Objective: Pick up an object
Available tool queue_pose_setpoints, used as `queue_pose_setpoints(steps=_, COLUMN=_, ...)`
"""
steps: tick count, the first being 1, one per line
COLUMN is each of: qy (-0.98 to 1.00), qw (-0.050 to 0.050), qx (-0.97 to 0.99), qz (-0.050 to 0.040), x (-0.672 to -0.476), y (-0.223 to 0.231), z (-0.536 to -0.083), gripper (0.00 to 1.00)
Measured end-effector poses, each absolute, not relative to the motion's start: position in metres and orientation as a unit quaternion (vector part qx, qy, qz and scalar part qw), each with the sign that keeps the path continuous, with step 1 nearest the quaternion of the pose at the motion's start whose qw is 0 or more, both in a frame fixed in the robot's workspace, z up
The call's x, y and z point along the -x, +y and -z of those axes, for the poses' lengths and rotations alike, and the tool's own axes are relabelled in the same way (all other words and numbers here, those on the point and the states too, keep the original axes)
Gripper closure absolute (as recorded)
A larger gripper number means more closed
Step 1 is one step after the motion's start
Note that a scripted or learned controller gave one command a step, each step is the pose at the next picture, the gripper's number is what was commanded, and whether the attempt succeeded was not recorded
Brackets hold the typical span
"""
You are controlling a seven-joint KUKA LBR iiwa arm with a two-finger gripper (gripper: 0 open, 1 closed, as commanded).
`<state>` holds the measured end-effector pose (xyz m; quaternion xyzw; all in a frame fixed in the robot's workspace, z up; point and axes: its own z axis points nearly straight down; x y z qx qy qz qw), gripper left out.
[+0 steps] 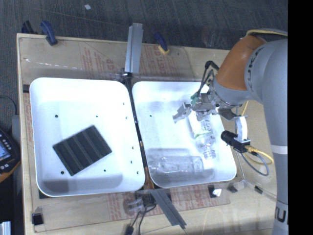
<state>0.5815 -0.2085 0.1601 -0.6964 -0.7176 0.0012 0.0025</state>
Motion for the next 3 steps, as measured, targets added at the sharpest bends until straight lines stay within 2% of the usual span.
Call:
queue_pose_setpoints(steps=1, qy=-0.718, qw=0.003, qx=0.696, qz=-0.0008, x=-0.569, y=-0.208, z=-0.178, gripper=0.0)
queue_pose_setpoints(steps=2, qy=-0.706, qw=0.004, qx=0.708, qz=-0.0014, x=-0.574, y=-0.209, z=-0.16, gripper=0.0)
queue_pose_setpoints(steps=3, qy=-0.722, qw=0.0, qx=0.692, qz=0.0001, x=-0.578, y=-0.175, z=-0.269, gripper=0.0)
